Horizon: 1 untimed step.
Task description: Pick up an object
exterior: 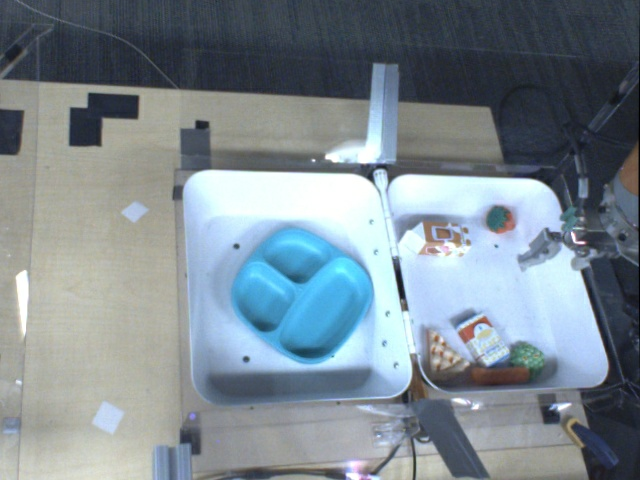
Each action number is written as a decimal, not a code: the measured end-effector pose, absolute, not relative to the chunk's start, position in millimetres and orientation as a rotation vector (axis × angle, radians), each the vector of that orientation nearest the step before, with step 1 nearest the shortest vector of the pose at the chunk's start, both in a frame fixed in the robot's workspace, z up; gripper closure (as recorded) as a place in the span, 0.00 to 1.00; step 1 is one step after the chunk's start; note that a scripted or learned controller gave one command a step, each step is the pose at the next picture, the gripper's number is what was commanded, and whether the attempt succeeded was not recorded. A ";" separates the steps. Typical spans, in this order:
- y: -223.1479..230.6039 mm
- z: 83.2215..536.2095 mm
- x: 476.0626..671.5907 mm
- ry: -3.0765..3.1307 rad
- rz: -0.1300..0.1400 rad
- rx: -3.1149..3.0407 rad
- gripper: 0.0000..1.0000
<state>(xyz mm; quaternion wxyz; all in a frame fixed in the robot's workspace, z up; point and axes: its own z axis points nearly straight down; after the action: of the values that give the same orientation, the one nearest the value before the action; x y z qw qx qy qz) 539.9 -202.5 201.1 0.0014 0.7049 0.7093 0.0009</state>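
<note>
Starting at the claw [556, 252]: hanging over the right-hand edge of the right bin [520, 280], about halfway down that side, nothing visibly in it. Can't tell from this angle whether it's wide or narrow, too small and cluttered over there. Grey arm [622, 218] coming in from the right behind it.

Nearest to the claw: bare white bin floor, nothing in the way right under it. Up and to the left, near the back wall, a small round orange ball with a green top [501, 218], sitting on its own. Further left, close to the divider, a flat white and orange packet [440, 238].

Down in the front corner of the same bin, a tight little pile: a red, white and blue box [481, 338], a triangular pizza-slice-looking piece [445, 353] just left of it, a green broccoli-ish lump [528, 356] to the right, and a reddish-orange thing [500, 374] along the front wall, all touching or nearly so. Awkward cluster, hard against the wall.

Over in the left bin [215, 268]: just a big blue divided plate [303, 293], sitting in the middle, well apart from the claw.

Around the bins: pale wooden tabletop [90, 298], black shapes [100, 116] at top left, a metal post [384, 108] behind the divider.
</note>
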 end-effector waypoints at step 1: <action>-144.9 134.3 487.4 2.133 0.002 2.306 0.00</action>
<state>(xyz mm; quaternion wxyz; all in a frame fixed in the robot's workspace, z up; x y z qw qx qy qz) 487.4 -144.9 134.3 0.0004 0.7342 0.6790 0.0005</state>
